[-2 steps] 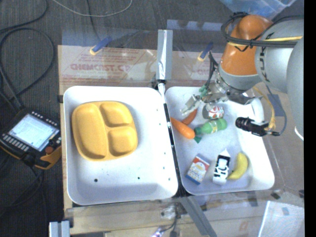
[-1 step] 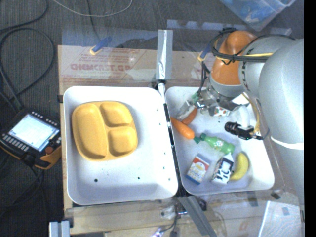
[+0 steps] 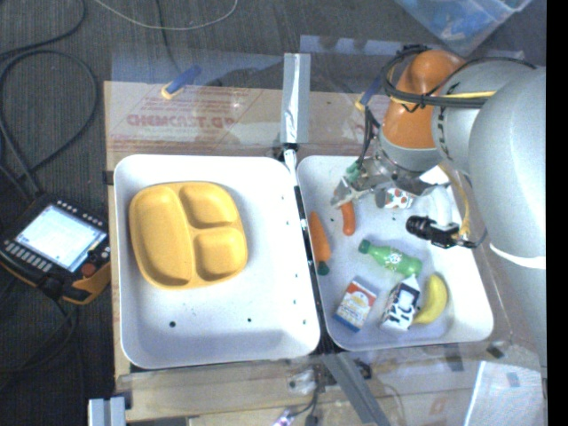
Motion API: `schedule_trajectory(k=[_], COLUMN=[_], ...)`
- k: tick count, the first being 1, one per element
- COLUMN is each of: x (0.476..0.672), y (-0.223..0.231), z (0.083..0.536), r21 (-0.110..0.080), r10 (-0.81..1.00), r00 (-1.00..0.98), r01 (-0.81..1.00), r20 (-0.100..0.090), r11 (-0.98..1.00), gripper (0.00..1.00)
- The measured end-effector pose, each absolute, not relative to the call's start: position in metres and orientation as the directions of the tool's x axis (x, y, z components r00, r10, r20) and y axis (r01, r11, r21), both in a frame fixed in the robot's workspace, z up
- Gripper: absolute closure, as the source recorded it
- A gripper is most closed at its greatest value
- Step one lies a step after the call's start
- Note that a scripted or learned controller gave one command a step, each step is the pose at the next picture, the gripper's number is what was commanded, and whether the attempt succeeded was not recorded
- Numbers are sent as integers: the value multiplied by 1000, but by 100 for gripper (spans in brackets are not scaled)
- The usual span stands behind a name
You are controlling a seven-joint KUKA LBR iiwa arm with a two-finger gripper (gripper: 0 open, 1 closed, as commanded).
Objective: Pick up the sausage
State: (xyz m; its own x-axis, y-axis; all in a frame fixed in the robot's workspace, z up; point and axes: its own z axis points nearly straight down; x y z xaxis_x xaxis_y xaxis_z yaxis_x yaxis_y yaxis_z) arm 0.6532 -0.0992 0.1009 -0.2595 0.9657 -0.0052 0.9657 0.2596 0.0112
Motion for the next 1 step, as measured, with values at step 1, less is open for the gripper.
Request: schedule_trajectory(k=[1], x=[669], y=[-46], z=[199], r21=[1], r10=[949], r00=[-316], r01=[949], r20=[-1], r11=[316], gripper=[100])
